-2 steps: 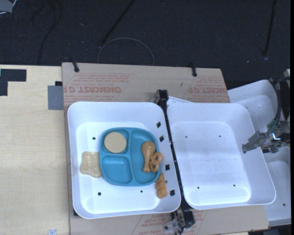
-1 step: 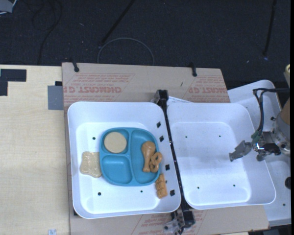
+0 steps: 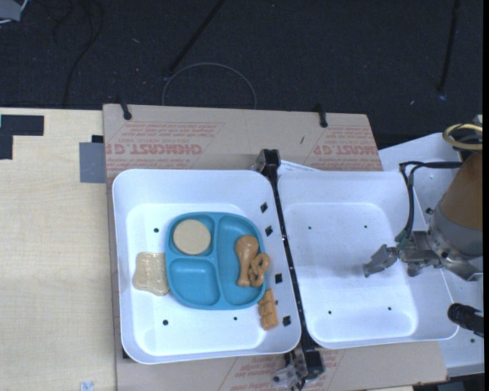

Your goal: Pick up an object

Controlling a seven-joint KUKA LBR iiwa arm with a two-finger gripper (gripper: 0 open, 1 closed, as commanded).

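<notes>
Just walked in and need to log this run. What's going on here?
A robot arm is trying to pick something up from two white bins. Its gripper is over the right bin, with nothing between its fingers. The items are all in the left bin: a blue divided plate holding a round cracker and a pretzel-like piece, with a pale biscuit and a small brown snack beside it.

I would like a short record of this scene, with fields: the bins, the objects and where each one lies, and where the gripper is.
left bin: holds a blue tray and loose food items
blue tray: three compartments
round cracker: in the tray's upper left compartment
pretzel pieces: in the tray's right compartment
pale biscuit: on the bin floor, touching the tray's left edge
orange snack: on the bin floor, by the tray's lower right corner
right bin: gripper above its right part
gripper: over the right bin, nothing seen between its fingers
</notes>
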